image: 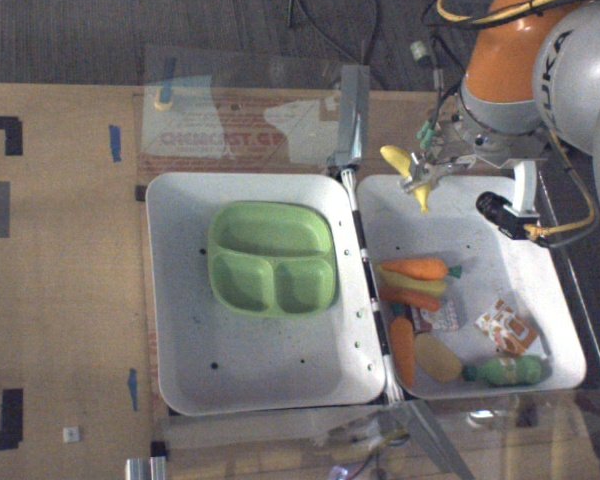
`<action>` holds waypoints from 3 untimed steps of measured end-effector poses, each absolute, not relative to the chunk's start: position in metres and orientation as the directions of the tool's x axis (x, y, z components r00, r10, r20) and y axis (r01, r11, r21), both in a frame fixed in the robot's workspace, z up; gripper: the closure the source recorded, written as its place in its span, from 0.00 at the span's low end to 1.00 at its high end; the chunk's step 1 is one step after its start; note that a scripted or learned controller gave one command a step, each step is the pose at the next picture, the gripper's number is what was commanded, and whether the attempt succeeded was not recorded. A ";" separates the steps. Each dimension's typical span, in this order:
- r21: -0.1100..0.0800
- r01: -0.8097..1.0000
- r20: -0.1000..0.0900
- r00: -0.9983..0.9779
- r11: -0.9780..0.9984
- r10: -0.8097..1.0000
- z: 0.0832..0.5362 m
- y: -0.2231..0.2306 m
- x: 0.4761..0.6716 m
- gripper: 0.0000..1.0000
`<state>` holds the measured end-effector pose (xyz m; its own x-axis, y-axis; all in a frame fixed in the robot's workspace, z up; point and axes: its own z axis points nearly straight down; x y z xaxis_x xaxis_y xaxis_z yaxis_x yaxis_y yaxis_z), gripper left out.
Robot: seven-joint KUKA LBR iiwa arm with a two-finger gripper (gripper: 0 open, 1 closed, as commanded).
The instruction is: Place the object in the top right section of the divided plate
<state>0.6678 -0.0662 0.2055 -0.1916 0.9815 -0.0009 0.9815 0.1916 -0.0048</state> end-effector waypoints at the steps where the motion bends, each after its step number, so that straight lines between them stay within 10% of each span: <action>1: -0.007 0.997 0.001 -0.077 0.077 0.997 0.181 -0.065 0.612 1.00; 3: -0.009 0.995 0.001 -0.103 0.103 0.995 0.181 0.054 0.552 1.00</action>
